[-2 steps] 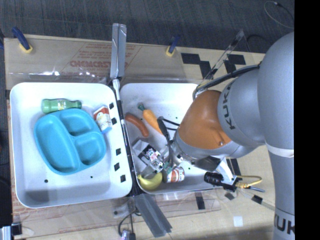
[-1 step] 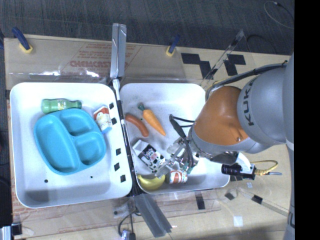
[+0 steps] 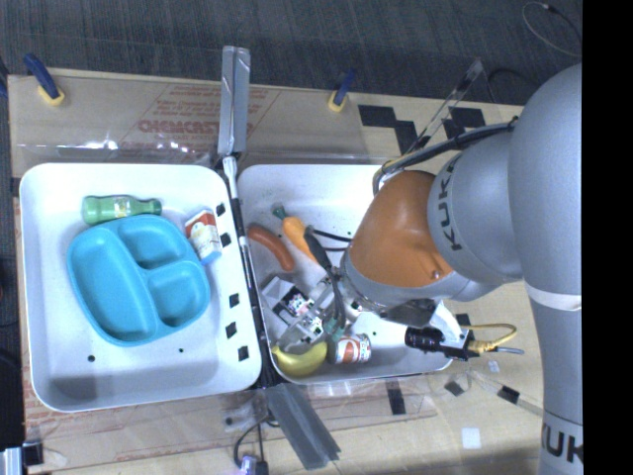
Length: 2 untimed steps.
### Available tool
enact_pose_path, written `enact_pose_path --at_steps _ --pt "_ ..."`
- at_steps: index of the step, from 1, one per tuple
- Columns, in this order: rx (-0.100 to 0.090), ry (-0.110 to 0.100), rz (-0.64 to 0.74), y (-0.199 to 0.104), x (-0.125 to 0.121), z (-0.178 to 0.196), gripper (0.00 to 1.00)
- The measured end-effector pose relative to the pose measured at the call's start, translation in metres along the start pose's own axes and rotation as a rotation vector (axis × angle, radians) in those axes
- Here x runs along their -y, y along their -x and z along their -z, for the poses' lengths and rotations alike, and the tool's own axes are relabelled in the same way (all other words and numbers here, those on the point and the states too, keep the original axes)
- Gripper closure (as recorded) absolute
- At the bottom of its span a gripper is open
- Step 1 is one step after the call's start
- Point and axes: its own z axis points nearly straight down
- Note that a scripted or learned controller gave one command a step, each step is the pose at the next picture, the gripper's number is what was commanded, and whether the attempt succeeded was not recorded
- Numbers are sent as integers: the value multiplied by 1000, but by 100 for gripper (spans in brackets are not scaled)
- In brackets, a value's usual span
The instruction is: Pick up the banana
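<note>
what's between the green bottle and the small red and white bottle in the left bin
In the camera view, the top edge of the blue tray lies between the green bottle and the red and white bottle, with bare white bin floor beside it.

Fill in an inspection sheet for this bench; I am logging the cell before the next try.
Surface: two white bins side by side, left bin, right bin.
Job's things: banana lies at the near edge of the right bin.
Clutter: blue tray, green bottle and small bottle in the left bin; carrot, sausage and can in the right bin.
Grippers: gripper low in the right bin, just above the banana; grasp unclear.
Cables: yellow cable by the arm.
Surroundings: blue clamps on the bench's far edge.
</note>
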Motion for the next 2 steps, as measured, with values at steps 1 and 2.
enact_pose_path --at_steps 1,2 --pt "0 -1 4 0 0 9 100" --pt "-2 -2 9 0 -1 18 100"
